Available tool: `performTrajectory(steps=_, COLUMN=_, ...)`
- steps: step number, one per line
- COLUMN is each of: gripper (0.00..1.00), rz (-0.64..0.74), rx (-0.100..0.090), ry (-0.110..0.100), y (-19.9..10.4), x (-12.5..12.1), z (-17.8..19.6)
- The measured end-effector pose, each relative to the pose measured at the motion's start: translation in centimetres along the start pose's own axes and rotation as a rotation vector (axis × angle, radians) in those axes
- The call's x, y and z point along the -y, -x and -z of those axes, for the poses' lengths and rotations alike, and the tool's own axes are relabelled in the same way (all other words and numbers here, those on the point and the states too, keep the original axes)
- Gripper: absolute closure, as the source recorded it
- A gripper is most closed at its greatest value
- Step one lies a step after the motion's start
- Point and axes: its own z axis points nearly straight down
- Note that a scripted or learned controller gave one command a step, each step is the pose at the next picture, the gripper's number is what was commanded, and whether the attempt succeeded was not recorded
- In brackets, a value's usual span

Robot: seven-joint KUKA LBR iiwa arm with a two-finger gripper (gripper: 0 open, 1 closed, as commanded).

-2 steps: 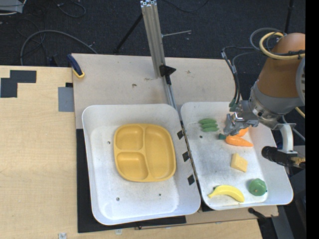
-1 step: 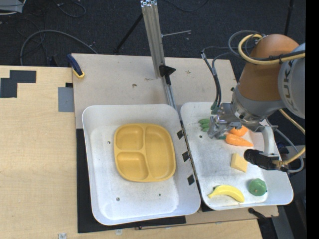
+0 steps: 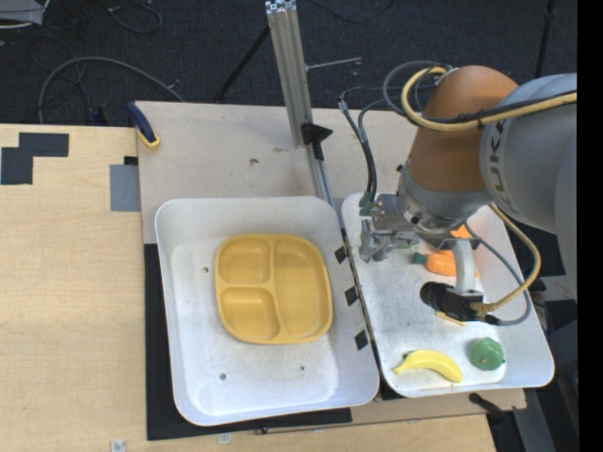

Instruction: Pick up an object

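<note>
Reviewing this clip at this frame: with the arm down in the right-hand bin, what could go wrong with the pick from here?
1. The gripper sits low by the right bin's left wall, over bare floor, so it may close on nothing.
2. The orange object is partly hidden under the wrist; the arm could knock it.
3. The banana and green fruit lie at the bin's near end, away from the gripper.

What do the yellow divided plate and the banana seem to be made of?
The yellow divided plate looks like moulded plastic with a matte finish: one even colour, soft rounded compartment ridges. The banana is probably a plastic toy: its yellow is very uniform and smooth, with no spots, though a real fruit cannot be excluded at this size.
</note>
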Motion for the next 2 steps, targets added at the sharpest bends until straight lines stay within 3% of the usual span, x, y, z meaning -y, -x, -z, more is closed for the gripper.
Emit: performTrajectory(steps=2, gripper=1.0, rz=0.002, rx=0.0, ry=0.004, y=-11.0, x=-1.2, z=1.1)
